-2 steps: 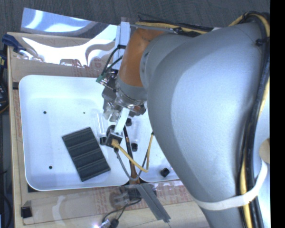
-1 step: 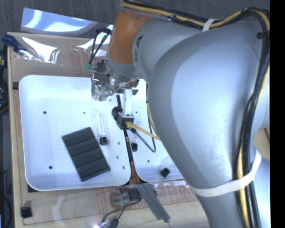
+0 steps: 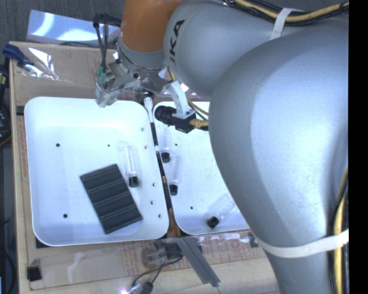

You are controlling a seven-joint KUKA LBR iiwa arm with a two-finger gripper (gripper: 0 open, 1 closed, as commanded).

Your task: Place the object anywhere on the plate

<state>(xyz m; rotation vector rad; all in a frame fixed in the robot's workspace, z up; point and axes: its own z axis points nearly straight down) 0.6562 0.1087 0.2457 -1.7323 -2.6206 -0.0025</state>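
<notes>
A wooden bench (image 3: 80,265) bears two white bins; the left bin (image 3: 49,164) holds a dark ribbed plate (image 3: 110,198) – a clear tube (image 3: 131,163) just beside its upper right; the gripper (image 3: 105,94) hovers over that bin's far rim.

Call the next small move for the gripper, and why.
Probably travel toward the clear tube with a black cap in the left bin and line up above it. The gripper sits at that bin's far rim, apart from the tube, which lies beside the dark ribbed plate, not on it. I see nothing between its fingers.
</notes>
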